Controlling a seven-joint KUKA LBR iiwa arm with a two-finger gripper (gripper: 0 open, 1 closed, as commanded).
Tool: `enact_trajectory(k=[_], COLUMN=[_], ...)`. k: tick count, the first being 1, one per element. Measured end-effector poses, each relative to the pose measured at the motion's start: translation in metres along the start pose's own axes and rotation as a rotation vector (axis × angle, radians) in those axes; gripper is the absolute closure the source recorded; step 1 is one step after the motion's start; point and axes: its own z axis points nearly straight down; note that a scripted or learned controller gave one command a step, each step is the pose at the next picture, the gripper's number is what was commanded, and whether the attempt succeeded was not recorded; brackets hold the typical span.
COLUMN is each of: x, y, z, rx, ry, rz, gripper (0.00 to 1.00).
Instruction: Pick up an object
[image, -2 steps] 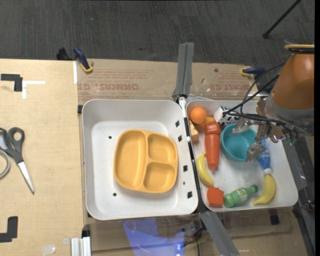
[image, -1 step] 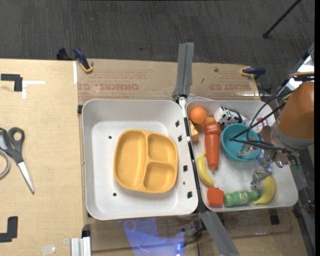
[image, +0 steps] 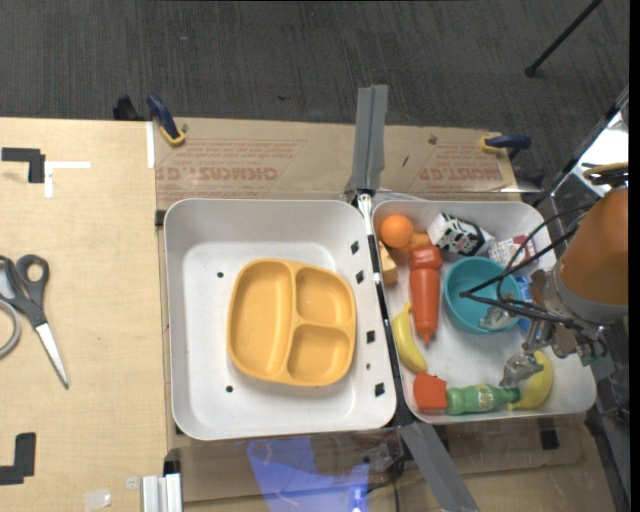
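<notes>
The right bin (image: 560, 405) holds several toys: an orange ball (image: 397, 230), a black-and-white piece (image: 458, 237), a red carrot-like piece (image: 425, 292), a teal bowl (image: 470, 297), a yellow banana (image: 406, 342), a red block (image: 430, 392), a green bottle (image: 480, 400) and a second yellow banana (image: 541, 383). My gripper (image: 522, 362) hangs low in the bin's front right part, just right of the teal bowl and right above the second banana and the bottle's cap end. Nothing shows as lifted.
The left bin (image: 195, 330) carries a yellow divided plate (image: 293, 322). Scissors (image: 35, 312) lie on the wooden bench at the far left. Cardboard (image: 260, 160) and a blue clamp (image: 165, 118) sit behind the bins. Black cables (image: 520, 265) cross the bowl.
</notes>
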Motion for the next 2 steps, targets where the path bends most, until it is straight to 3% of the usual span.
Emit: enact_trajectory(k=[1,2], x=[-0.053,-0.018], y=[-0.041,-0.026], z=[0.004,0.004], rx=[-0.005,-0.007], ry=[0.010,0.015], rz=[-0.191,-0.086], gripper=[0.00,0.00])
